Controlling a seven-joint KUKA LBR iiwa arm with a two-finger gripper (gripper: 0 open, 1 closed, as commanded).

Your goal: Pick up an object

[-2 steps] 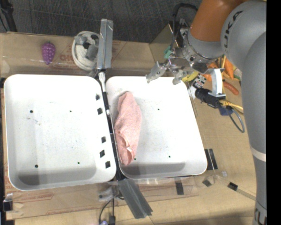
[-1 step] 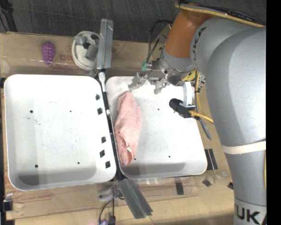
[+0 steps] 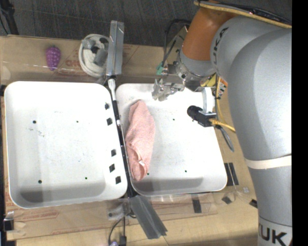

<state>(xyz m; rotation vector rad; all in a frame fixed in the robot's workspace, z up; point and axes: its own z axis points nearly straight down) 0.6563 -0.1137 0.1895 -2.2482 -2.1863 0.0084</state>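
The grey arm (image 3: 262, 111) looms nearest. Its gripper (image 3: 164, 89) hovers at the right bin's (image 3: 195, 181) far rim, finger spacing unclear. Below-left of the fingers, the pink cloth (image 3: 138, 137) hugs the divider edge.

Arm (image 3: 262, 86) is bulky, smooth grey casing with an orange band (image 3: 203, 32) above the wrist — pale seam ring lower down, black "KU" lettering near the base. Gripper (image 3: 163, 92) is small, bare metal. Black module and yellow/dark cables at the wrist flange.
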